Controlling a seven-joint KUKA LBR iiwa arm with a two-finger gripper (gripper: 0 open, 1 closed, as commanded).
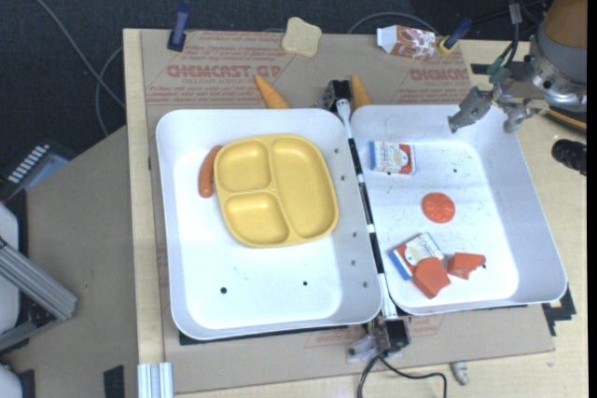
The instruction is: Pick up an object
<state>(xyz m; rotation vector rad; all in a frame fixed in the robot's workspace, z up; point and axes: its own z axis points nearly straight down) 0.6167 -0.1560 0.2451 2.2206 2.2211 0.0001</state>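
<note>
Camera view, pincer [489,110] over right bin [522,200] far rim, fingers apparently spread, nothing held, arm cropped.

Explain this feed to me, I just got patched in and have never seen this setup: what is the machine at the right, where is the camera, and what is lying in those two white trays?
The single camera is fixed above the bench and looks down at a slant. The grey machine entering from the right is a robot arm; its pincer hangs over the top edge of the right bin, and nothing is visible between its fingers.

The left bin holds a yellow divided plate with a toy sausage lying beside its left rim.

The right bin holds a small carton near the top, a round red piece in the middle, and near the bottom a second carton touching a red chunk, with another red piece beside them.

Behind the bins on the cardboard lie a toy bread slice, two carrots and another carton.
</note>
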